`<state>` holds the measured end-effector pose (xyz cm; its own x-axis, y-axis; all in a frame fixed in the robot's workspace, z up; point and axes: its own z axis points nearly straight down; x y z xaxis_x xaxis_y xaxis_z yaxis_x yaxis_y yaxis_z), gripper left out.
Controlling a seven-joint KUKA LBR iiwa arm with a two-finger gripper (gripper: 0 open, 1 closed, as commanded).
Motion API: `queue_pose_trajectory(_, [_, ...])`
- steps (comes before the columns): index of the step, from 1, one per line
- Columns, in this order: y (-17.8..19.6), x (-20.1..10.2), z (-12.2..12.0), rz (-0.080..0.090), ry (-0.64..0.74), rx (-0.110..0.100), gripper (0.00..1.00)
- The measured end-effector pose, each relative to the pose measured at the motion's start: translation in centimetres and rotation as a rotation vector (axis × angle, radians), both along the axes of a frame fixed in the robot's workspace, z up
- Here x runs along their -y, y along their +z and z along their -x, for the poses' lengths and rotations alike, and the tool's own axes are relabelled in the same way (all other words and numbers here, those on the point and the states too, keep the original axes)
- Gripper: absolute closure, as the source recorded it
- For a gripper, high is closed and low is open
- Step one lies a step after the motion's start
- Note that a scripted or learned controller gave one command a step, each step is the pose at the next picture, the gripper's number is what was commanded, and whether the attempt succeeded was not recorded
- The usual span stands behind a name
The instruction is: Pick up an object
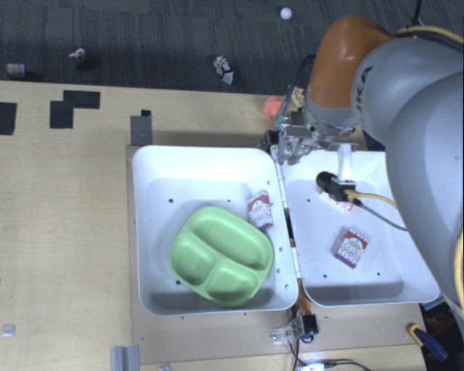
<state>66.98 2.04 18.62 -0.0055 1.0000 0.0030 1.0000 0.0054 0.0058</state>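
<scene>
Oblique view from above of a pale wooden counter [65, 239] carrying two shallow white plastic bins side by side. The left bin [142, 217] holds a light green moulded plastic plate [221, 253] with three compartments, lying tilted across the near half of the bin floor with its near edge close against the front wall. Just beside the plate's far right rim, next to the wall that adjoins the neighbouring bin, sits a small red-and-white printed packet [259, 210]; whether it touches the plate cannot be told.

The right bin [377, 288] holds a second red-and-white packet [351, 247], lying flat near the middle of the floor, apart from every wall.

The grey arm [341, 58], with its orange band uppermost in the view, reaches in from the right and covers the far right part of the right bin. The tool [291, 151] hangs over the far end of the adjoining rims of the two bins. How wide it is set cannot be told from this angle. The plate and both packets lie apart from it, nearer the camera.

On the counter just beyond the bins, beside the tool, lies a small orange-pink object [272, 107]. A grey upright block [141, 129] stands at the far left corner of the left bin, and black rectangular patches [72, 107] mark the counter further left. A small white ball [286, 13] rests on the dark floor [145, 36] beyond the counter.
</scene>
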Motion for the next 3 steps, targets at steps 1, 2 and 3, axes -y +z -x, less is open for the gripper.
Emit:
queue_pose_trajectory(1, [8.1, 6.7, 0.0, 0.004, -0.003, 0.001, 1.0])
queue_pose_trajectory(2, [8.0, 6.6, 0.0, 0.003, -0.002, -0.001, 0.0])
queue_pose_trajectory(3, [-2.6, 10.8, 4.7, 0.003, -0.004, -0.005, 0.0])
